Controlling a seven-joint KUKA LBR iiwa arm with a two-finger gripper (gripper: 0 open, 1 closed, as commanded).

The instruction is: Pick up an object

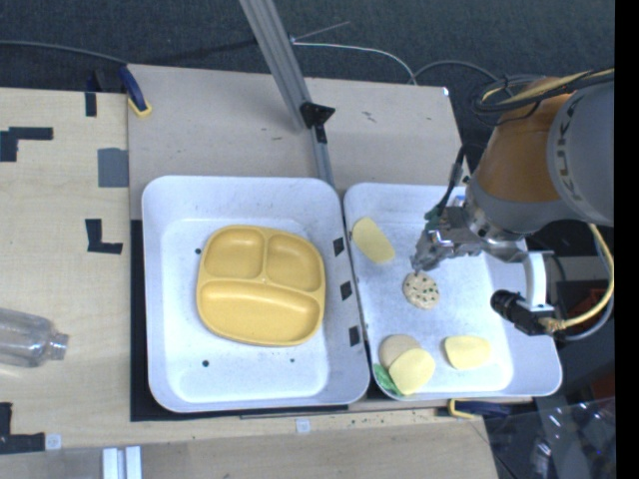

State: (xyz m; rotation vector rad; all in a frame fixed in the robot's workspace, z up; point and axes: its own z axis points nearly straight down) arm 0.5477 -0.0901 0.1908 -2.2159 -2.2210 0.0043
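Rightward in the frame, the gripper is seen low in the right bin, just above a speckled cookie, with bare floor left around it; its state cannot be told. A yellow piece lies by the bin's left wall, and more yellow and tan pieces are clustered along the lower edge. A yellow divided plate is held in the left bin.
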